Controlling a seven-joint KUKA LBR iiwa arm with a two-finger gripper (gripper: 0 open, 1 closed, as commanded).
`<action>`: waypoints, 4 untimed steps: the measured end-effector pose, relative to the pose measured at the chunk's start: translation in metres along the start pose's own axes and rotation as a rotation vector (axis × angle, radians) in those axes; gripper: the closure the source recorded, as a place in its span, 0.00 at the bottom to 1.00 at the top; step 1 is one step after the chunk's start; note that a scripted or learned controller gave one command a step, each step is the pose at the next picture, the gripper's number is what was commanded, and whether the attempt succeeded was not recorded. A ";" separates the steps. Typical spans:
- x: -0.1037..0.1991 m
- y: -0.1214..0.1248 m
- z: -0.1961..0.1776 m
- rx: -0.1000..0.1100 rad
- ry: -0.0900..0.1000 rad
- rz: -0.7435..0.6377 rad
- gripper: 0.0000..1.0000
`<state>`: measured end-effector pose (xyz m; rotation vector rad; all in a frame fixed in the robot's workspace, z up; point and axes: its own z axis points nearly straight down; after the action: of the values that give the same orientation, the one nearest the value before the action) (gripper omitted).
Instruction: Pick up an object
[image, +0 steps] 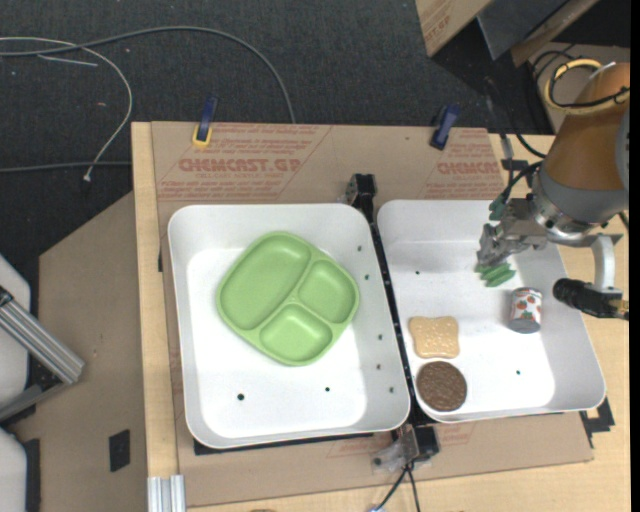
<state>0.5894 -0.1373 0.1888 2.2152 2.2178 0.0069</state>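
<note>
**Claw lowered over green piece in right bin; grasp not confirmed**

Positioned low in the upper part of the shallow white plastic right-hand bin (560, 385): grey metal two-finger claw (497, 257), reaching in from the right on the orange-banded arm (585, 140). Directly beneath its tips, touching or nearly so: small flat green object (495, 272), apparently plastic, lying on the bin floor. Judged the likeliest target of the pick, given the claw's placement straight over it. Cannot tell whether claw is spread or closed; tips merge with the green piece at this angle, so no hold recorded.

Elsewhere in the same bin, loosely scattered as pick candidates and apart from one another except as noted:
- small short cylinder with grey body and printed wrap (523, 309), on its side, near the claw
- tan, square, biscuit-like piece with rounded corners and matte, speckled face (434, 337), flat
- dark brown round disc with rough surface (441, 385), flat, just beside the tan piece, close to the bin's front left corner

In the shallow white plastic left-hand bin (200, 400): light green smooth plastic divided plate with three compartments (288, 297), set at a diagonal near the middle, well apart from the claw.

Bins side by side on a cardboard-covered table (150, 300), sheet held by blue clamps (205, 119) at the far edge, presumably to stop shifting
</note>
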 end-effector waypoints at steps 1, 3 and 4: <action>0.000 0.001 -0.019 0.005 0.001 0.000 1.00; 0.096 0.031 -0.013 0.006 0.003 -0.004 1.00; 0.154 0.029 -0.016 0.008 0.005 -0.005 1.00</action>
<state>0.6179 0.0172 0.2044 2.2156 2.2305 0.0034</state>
